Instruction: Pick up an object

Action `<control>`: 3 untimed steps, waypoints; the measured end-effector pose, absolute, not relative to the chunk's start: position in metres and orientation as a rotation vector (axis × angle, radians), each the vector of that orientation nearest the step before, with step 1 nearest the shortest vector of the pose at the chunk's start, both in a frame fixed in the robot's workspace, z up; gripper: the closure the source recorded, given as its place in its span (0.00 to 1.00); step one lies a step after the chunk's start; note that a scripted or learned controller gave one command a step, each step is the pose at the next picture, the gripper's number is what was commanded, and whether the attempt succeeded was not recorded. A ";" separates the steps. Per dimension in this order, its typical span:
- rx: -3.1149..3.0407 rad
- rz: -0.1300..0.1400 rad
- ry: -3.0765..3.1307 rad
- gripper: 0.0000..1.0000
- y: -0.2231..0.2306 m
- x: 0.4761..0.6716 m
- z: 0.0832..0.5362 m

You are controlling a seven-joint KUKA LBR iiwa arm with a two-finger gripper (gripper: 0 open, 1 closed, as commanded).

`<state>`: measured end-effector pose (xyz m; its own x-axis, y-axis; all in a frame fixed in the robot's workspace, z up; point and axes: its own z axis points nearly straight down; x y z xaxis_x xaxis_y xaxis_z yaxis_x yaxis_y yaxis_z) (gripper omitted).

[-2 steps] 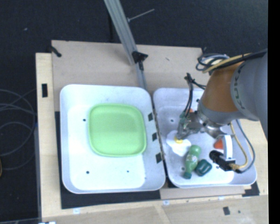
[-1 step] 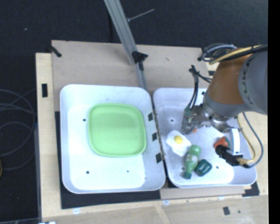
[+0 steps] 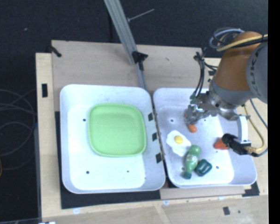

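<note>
My gripper hangs low in the right bin, in its upper middle. A small orange piece lies right at the fingertips, touching or just below them. Whether the fingers hold it is hidden by the wrist. Nearer the front lie a fried-egg toy, a green bottle and a dark teal block. Another orange-red piece sits at the right side of the bin.
The left bin holds a light green square plate. A grey metal pole slants down to the divider between the bins. A black and white cable fitting sits along the right bin's right side.
</note>
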<state>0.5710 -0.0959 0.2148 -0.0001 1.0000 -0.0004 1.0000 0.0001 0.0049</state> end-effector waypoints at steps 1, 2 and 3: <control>2.218 0.006 2.218 1.00 -0.099 0.573 0.277; 2.218 0.001 2.226 1.00 -0.043 0.589 0.269; 2.217 0.001 2.227 1.00 0.017 0.596 0.269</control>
<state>0.5956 0.0165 0.2694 -0.0046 1.0000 0.0008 1.0000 0.0046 0.0003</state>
